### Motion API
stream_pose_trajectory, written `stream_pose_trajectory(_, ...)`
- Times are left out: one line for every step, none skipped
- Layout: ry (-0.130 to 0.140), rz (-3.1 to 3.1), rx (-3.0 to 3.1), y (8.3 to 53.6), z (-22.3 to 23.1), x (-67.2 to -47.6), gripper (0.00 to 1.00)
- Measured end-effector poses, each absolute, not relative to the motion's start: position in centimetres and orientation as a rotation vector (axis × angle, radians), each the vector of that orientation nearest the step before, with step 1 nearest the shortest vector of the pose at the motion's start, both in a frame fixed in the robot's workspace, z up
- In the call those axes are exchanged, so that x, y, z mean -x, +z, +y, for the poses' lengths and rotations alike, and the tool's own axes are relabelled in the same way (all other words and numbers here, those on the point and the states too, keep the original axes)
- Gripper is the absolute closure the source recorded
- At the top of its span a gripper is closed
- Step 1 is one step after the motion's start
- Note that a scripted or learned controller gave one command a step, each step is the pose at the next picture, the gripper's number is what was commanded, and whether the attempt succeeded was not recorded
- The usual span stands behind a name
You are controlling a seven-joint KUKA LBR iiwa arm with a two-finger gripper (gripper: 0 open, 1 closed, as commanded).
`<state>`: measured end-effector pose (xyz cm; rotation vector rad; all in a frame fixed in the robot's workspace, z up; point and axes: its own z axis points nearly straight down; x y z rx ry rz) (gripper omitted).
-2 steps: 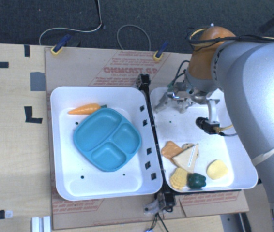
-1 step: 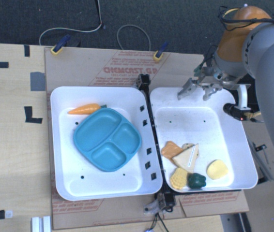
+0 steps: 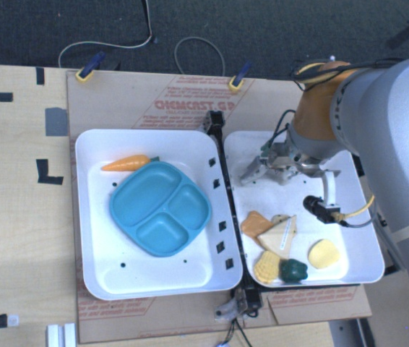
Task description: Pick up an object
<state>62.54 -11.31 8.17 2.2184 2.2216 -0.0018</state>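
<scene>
The gripper (image 3: 251, 173) hangs low over the right bin (image 3: 349, 270), at its upper left, its 2 fingers spread and holding nothing. Below it, toward the bin's near edge, lie the toast (image 3: 254, 224), wedge (image 3: 280, 236), corn (image 3: 266, 266), green piece (image 3: 293, 270) and yellow disc (image 3: 324, 253). To its left, in the left bin (image 3: 89, 194), sit the blue tray (image 3: 160, 207) and carrot (image 3: 125, 163).

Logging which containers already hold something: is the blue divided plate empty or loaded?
Empty. All three compartments of the blue plate show bare; the carrot lies beside it.
</scene>
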Motion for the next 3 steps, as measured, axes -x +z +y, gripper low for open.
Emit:
stream_pose_trajectory(-0.002,2.225,-2.216,8.5,-10.0,-67.0,0.00)
stream_pose_trajectory(-0.001,2.223,-2.217,9.5,-10.0,-66.9,1.00)
stream_pose_trajectory(-0.001,2.222,-2.216,9.6,-10.0,-66.9,0.00)
